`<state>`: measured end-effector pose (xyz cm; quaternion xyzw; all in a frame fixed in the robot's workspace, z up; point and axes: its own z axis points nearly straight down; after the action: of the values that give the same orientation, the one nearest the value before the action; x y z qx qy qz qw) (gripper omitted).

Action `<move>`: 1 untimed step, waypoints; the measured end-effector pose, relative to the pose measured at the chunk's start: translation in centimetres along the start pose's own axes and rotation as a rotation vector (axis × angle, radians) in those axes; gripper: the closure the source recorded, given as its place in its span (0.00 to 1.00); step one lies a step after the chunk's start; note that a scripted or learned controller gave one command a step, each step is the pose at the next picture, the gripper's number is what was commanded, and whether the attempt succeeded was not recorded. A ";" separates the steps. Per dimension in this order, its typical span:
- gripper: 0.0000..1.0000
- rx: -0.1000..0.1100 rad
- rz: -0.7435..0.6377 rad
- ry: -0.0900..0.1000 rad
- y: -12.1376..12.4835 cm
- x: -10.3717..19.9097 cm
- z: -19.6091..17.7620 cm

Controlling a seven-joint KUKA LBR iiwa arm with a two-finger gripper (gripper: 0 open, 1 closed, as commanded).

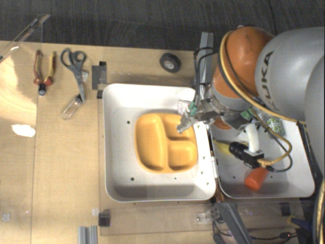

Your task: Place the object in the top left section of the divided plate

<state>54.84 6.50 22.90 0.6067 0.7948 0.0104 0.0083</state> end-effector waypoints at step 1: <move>1.00 -0.005 -0.004 0.000 0.2 0.0 -1.1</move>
<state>55.02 6.57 23.99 0.6050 0.7960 0.0125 0.0099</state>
